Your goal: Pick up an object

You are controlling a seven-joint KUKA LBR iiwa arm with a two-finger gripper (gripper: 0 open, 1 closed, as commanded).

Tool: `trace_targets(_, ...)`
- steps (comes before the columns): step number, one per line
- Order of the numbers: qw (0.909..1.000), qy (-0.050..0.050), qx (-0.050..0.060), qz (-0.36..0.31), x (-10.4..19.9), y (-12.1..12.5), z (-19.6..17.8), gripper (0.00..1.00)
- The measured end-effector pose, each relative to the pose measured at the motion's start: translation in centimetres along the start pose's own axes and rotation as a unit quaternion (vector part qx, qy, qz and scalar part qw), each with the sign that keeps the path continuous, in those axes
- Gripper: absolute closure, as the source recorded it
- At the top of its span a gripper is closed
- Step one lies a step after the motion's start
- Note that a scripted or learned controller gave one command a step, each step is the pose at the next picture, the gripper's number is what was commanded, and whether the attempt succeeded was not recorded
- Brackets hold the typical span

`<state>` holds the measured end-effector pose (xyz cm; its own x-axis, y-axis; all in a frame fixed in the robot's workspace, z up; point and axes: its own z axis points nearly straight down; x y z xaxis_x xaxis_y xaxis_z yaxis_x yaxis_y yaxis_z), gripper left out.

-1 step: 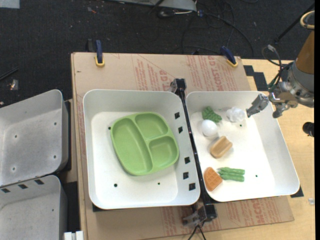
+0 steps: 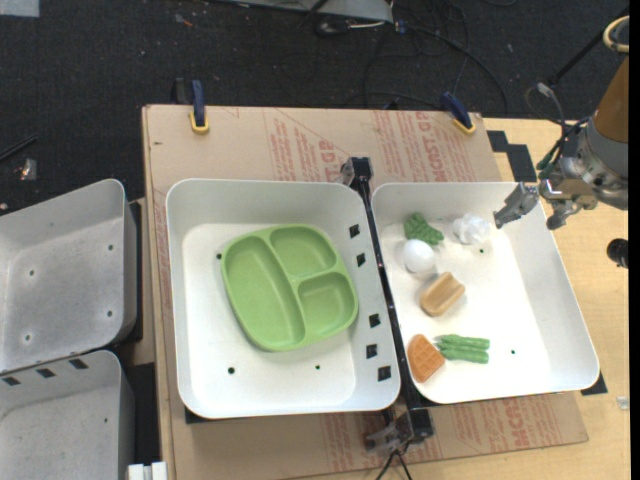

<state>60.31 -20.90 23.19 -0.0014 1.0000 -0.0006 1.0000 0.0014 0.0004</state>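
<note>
You are looking at a right bin (image 2: 560, 298) holding the candidates for the pick: a white egg-shaped piece (image 2: 418, 256) sitting near the bin's upper left, a small green leafy item (image 2: 423, 230) just above it, a crumpled white lump (image 2: 469, 230) to its right, a tan bread-like block (image 2: 442, 294) in the middle, and lower down an orange waffle-like piece (image 2: 426, 357) lying beside a green bean pod toy (image 2: 463, 348). None of them is being lifted; all are resting on the bin floor.

The end effector (image 2: 520, 206) is hanging at the upper right of the frame, over the bin's top right corner and apart from every object. Whether its fingers are standing apart or together, you cannot tell at this size. By my reading the approach step is under way and no grasp has been made. The next move is calling for a choice of target, a shift left and down over it, probably the white lump nearest, then a descent.

The left bin (image 2: 190, 268) is carrying a green divided plate (image 2: 288, 286). The cardboard sheet (image 2: 300, 138) covering the bench is bearing red print, reversed, too faint to read with confidence.
</note>
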Motion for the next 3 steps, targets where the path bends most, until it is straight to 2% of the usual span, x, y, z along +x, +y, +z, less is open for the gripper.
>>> trace_targets(2,1.0000,0.001,0.002,-0.001,-0.6,1.1,11.9,0.00)
trace_targets(3,1.0000,0.000,0.001,-0.001,-0.6,1.1,14.0,0.00)
